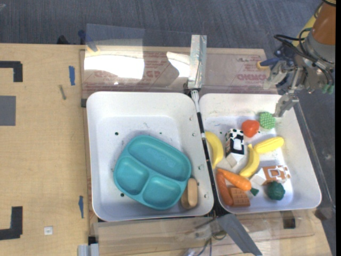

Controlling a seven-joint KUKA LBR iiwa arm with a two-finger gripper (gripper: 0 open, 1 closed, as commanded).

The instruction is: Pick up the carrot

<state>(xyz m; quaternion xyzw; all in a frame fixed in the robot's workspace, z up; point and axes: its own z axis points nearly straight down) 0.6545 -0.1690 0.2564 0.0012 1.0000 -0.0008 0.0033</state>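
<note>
The carrot (235,179) is an orange tapered piece lying at a slant near the front of the right bin (308,159). It rests between a yellow banana (250,162) and a reddish sausage-like piece (223,189). My gripper (283,105) hangs over the bin's back right corner, beside a green leafy piece (267,120). It is well apart from the carrot and nothing shows in its grasp.
The right bin also holds a second banana (216,148), a corn cob (269,144), a red tomato (250,127), a black-and-white item (235,141), a brown waffle (240,198) and a dark green piece (275,191). The left bin holds a teal divided plate (153,170) and a bread roll (189,193).
</note>
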